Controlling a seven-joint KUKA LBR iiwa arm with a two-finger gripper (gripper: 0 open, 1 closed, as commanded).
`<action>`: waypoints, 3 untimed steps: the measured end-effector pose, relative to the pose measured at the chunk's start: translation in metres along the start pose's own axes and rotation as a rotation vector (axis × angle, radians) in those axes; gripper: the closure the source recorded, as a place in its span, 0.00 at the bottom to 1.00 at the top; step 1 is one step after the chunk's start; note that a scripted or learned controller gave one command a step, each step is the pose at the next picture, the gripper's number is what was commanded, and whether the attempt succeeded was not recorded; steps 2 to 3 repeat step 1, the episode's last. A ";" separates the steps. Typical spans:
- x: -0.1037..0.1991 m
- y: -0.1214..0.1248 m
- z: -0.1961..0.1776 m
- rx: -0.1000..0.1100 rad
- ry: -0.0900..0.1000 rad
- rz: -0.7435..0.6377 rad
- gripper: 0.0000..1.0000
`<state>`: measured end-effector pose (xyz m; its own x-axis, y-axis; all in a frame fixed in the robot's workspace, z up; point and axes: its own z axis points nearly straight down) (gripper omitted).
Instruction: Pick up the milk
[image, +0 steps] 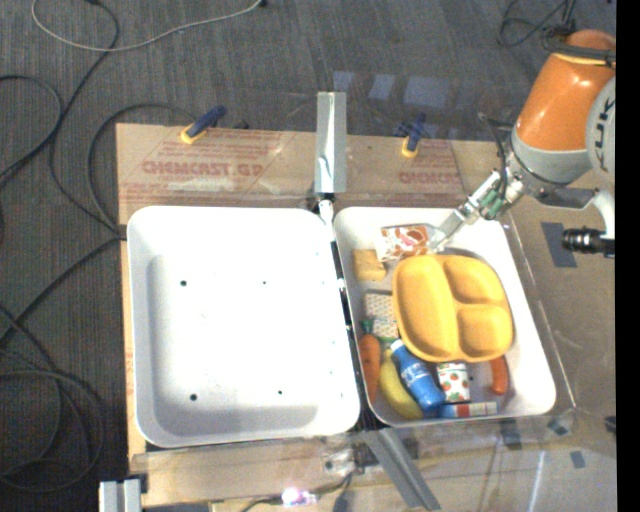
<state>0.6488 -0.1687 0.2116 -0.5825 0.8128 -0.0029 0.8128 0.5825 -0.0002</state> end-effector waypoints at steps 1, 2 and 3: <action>0.024 0.040 0.111 0.006 0.005 -0.174 0.00; 0.024 0.040 0.111 0.006 0.005 -0.174 0.00; 0.024 0.040 0.111 0.006 0.005 -0.174 0.00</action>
